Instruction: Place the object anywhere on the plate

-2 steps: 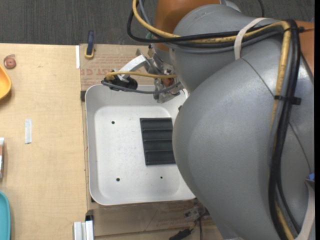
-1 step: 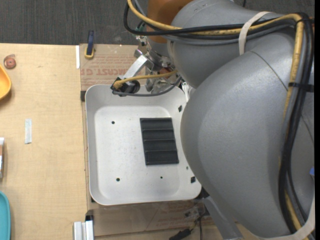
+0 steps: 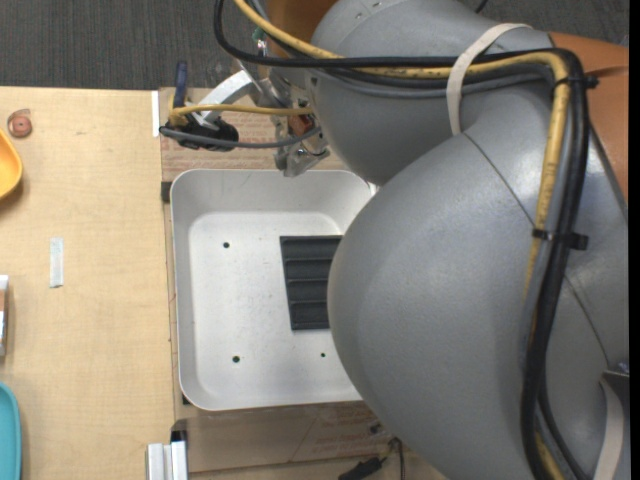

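With the arm [image 3: 450, 268] hunched over the bin [image 3: 180, 298] and the hand [image 3: 290, 153] at its far edge, whether open or loaded I can't tell, I'd lift clear before reaching for the likely object, the dark slatted block [image 3: 305, 278] lying mid-bin.

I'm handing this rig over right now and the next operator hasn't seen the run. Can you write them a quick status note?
Arm: big in the foreground, covering the right part of the view. The tool sits past the far rim of the white bin; I cannot tell if it is open or shut, and nothing shows in it.
Things: the white bin shows a dark ribbed block on its floor. An orange item and a teal item are cut off by the left edge of the wooden bench; either could be the plate, I cannot say.
Done: no placement to be seen.
Left: find the object, grasp it, set it on the plate.
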You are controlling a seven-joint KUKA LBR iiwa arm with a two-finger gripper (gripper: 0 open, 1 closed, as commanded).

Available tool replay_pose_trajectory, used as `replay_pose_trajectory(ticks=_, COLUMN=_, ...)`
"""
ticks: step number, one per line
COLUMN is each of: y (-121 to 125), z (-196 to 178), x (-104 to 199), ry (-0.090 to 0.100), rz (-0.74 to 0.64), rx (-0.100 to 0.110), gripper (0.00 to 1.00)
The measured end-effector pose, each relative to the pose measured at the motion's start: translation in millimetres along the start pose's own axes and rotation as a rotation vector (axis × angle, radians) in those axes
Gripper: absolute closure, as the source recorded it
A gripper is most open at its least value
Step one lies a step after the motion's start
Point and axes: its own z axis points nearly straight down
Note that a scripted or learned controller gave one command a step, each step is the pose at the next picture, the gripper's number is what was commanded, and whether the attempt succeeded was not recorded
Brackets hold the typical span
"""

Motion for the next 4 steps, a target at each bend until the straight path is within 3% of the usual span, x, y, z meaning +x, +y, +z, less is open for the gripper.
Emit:
replay_pose_trajectory(ticks=1, y=-0.1, z=-0.5, x=0.0, ry=0.000, rz=0.000, rx=0.000, gripper=0.00)
replay_pose_trajectory(ticks=2, y=-6.4, z=60.5, x=-12.5, ry=0.001, rz=0.281, rx=0.000, gripper=0.00)
replay_pose_trajectory(ticks=3, y=-6.7, z=-42.6, x=-13.0, ry=0.000, rz=0.239, rx=0.000, gripper=0.00)
replay_pose_trajectory(ticks=4, y=-31.1, z=-77.4, x=-55.7, ry=-0.002, rz=0.116, rx=-0.001, gripper=0.00)
